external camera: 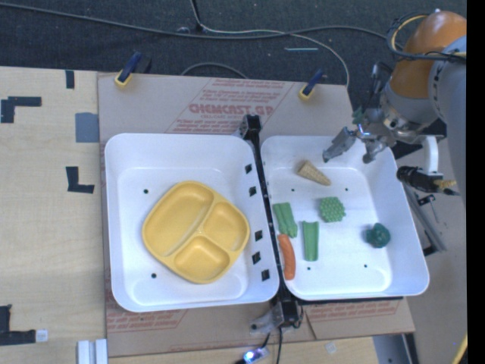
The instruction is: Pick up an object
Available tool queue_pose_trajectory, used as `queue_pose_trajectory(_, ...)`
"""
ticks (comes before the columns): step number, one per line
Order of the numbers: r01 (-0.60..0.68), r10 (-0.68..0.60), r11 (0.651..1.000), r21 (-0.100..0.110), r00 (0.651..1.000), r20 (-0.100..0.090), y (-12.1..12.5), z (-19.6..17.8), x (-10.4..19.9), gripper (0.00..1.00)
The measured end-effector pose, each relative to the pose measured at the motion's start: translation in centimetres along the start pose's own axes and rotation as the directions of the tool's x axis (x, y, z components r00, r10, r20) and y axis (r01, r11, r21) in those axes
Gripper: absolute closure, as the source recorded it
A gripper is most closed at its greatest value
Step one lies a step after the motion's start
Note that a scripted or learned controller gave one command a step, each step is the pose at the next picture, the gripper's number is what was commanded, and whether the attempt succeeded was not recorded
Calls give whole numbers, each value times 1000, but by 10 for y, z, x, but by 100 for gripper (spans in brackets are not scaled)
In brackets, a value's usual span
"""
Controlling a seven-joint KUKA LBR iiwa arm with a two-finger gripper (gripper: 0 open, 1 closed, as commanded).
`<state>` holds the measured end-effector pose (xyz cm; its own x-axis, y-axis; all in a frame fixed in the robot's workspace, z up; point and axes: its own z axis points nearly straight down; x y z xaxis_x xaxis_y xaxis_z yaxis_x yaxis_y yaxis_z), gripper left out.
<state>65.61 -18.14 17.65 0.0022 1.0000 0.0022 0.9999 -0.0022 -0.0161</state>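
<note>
In the right bin [394,275] lie several toy foods: a tan cone-shaped piece [313,173] near the back, a round knobbly green piece [331,209], a dark green broccoli-like piece [377,236], two green sticks [285,219] [310,240] and an orange carrot [287,255]. My gripper [351,149] hangs over the back edge of this bin, up and to the right of the cone. Its two fingers are spread apart with nothing between them.
The left bin [121,218] holds a yellow divided plate [195,230]. A black divider [258,196] runs between the bins. Two yellow-and-blue clamps [127,68] [311,86] pin the cardboard at the back. Cables cross the dark floor behind.
</note>
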Motion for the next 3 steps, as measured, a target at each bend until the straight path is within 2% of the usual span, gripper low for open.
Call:
queue_pose_trajectory(1,4,-4,1000,-14,1000,2,3,-10,1,0)
queue_pose_trajectory(3,6,-6,1000,-9,1000,3,-4,95,8,0)
